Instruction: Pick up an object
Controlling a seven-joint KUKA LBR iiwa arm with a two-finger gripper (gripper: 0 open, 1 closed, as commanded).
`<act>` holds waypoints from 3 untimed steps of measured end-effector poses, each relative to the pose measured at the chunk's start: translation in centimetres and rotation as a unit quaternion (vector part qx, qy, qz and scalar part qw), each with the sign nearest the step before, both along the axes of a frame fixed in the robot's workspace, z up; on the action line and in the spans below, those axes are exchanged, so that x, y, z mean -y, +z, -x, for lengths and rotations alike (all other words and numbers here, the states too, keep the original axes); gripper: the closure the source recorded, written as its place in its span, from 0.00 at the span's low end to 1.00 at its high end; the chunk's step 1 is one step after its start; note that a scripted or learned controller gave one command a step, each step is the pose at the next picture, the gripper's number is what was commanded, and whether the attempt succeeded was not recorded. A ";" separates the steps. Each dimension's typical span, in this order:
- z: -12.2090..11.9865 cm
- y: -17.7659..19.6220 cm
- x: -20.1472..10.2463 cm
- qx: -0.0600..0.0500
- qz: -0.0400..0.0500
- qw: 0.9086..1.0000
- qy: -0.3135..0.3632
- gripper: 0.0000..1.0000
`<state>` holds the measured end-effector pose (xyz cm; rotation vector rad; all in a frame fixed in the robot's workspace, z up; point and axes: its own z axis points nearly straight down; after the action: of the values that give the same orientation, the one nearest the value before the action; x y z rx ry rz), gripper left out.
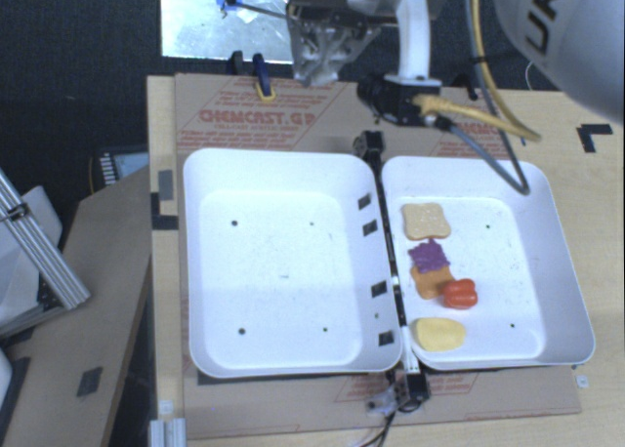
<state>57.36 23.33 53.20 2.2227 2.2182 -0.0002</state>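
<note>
A: Where are the objects found?

B: Five small pieces are seen in the right bin (547, 269), grouped along its left side beside the divide between the bins. A toast slice (426, 222) is placed farthest back. Just in front of it a purple piece (428, 256) is seen, touching an orange piece (427, 282). A red piece (460, 293) is set against the orange one on its right. A yellow piece (439, 334) is laid nearest the front rim, slightly apart from the rest.

A: How are they placed relative to the tool?

B: The tool (317, 60) is held high at the top of the view, beyond the back rim of the left bin (195, 240) and over the brown board (254, 115) on the bench (107, 240). All five pieces are kept well apart from it, to its right and nearer the front. Nothing is seen between its tips; whether they are spread or pressed together cannot be told.

A: What else is noted?

B: A yellow cable (488, 118) is draped past the right bin's back edge.
</note>
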 end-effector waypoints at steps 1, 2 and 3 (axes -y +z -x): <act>5.6 0.3 5.2 -0.001 -0.001 1.000 0.000 1.00; 3.6 -12.9 0.4 -0.006 0.001 1.000 0.004 1.00; 9.1 -32.0 -0.1 -0.009 0.003 1.000 0.002 1.00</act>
<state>48.22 23.38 21.24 2.2240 2.2295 -0.0263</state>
